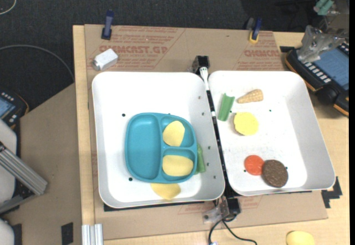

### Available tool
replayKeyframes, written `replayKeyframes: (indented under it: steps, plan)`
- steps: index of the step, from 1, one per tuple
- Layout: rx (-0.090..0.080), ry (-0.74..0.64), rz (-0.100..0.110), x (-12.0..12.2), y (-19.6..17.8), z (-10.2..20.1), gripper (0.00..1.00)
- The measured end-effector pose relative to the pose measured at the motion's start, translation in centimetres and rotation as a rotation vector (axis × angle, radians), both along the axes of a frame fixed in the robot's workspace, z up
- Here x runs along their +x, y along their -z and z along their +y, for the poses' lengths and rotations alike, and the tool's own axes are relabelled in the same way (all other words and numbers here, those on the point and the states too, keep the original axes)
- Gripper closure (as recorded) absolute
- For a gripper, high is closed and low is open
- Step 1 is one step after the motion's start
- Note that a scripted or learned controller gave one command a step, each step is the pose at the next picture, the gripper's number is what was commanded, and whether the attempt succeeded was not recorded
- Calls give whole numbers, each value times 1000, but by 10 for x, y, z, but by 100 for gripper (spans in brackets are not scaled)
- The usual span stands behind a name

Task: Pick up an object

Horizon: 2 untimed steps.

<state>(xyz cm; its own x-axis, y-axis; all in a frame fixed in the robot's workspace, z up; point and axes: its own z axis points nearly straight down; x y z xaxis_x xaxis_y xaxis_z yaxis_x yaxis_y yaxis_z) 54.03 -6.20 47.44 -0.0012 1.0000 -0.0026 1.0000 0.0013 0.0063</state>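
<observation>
Awaiting first grasp; nothing lifted, whole pick left; pincer state: cannot tell. Right bin (310,127), candidates: green stick (226,107) upper left; cone (250,96) beside it; yellow disc (246,123) centre; red disc (254,164) touching brown disc (274,173), lower centre. Left bin (108,127): blue tray (143,147) with yellow pieces in two compartments; another yellow piece (166,189) at tray's lower edge. Surface: cardboard bench (166,50), clamps on upper edge; dark floor beyond.

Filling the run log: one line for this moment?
left bin: blue tray | right bin: green stick, cone, yellow disc
</observation>
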Motion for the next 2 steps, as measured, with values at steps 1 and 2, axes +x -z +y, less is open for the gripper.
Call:
replayKeyframes:
  steps: [1, 2]
  plan:
    - [5, -7, 17, -44, 83, 76, 100]
    - [5, -7, 1, -59, 57, 141, 100]
